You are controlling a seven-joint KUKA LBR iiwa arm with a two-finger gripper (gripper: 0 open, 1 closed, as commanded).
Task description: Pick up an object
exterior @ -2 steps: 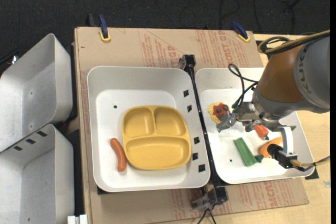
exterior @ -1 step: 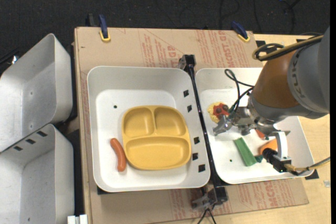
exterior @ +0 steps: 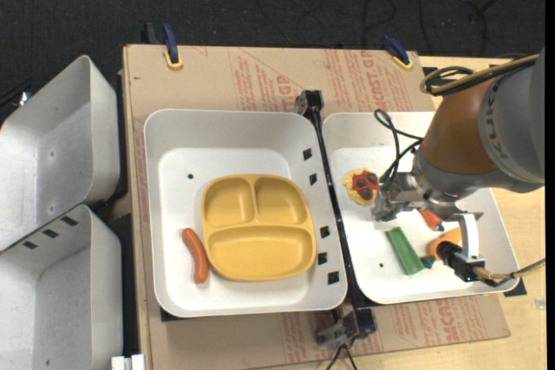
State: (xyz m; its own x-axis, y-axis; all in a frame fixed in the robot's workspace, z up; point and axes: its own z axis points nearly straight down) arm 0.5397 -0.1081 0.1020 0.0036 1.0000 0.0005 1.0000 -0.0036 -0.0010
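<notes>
My gripper point(exterior: 388, 205) hangs low in the right bin point(exterior: 364, 134), at the end of the grey arm with the orange band. It sits just right of a small yellow and red food piece point(exterior: 359, 183) and just above a green block point(exterior: 404, 250). An orange piece point(exterior: 449, 232) and a small red piece point(exterior: 431, 219) lie to its right, partly under the arm. The wrist hides the fingertips.
The left bin point(exterior: 165, 143) holds a yellow divided plate point(exterior: 257, 227) with an orange sausage point(exterior: 196, 254) beside its left edge. Black cables run along the wrist. Two spare white bins point(exterior: 52, 143) lean off the bench at the left.
</notes>
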